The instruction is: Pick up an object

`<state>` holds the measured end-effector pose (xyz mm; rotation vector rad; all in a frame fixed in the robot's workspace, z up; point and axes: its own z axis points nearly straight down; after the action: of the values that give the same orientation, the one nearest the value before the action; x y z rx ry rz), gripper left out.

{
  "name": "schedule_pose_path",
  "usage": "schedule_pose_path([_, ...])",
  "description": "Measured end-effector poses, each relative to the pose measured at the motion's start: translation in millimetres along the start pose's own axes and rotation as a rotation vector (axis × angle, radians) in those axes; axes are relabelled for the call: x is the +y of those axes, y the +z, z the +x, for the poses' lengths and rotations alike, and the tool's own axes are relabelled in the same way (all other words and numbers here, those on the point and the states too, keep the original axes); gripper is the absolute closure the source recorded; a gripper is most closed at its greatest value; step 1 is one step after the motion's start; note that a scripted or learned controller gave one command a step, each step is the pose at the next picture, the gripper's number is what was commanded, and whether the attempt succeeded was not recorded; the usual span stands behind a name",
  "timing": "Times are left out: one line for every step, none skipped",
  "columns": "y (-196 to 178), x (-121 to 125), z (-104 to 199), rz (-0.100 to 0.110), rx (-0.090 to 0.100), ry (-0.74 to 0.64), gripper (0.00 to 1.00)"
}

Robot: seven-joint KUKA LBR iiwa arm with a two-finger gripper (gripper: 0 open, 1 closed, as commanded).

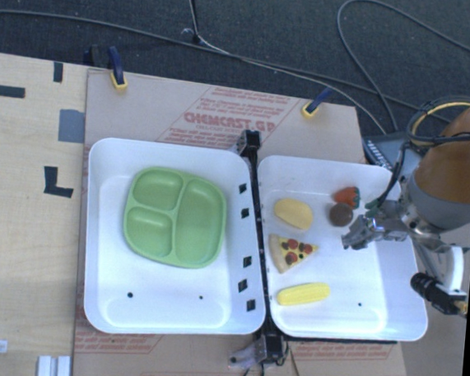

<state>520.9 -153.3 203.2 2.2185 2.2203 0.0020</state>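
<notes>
Camera view looks down on two white bins side by side. Left bin (101, 294) carries a green plate (174, 217) with three compartments, lying flat. Right bin (388, 313) carries the small food toys: a red-and-brown piece (344, 205) at the far side, a yellow lump (293, 213) to its left, a pizza slice (290, 251) nearer, and a corn cob (302, 294) nearest of all.

The gripper (359, 236) hangs over the right bin, just right of the red-and-brown piece and apart from it as far as the slant lets me judge. Its dark fingers blur into one mass, so I cannot tell whether they stand wide or narrow; nothing shows between them.

On that showing the pick is not yet done. Every toy lies on the bin floor, none is lifted. What is left, I judge, is the whole of it: settle on one toy, come down, close, raise.

The red-and-brown piece is the closest candidate. It is short, and its long axis seems to run far to near, red end far, brown end near; too small for more. The corn has the plainest axis, running left to right and tilted slightly, its right end a little farther than its left. The pizza's tip points near and left.
</notes>
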Motion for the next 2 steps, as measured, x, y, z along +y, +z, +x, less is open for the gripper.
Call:
schedule_pose_path([-51, 1, 0, -0.001, 0.0, -0.001, 1.0])
schedule_pose_path([-54, -3, 46, 0.003, 0.002, -0.005, 1.0])
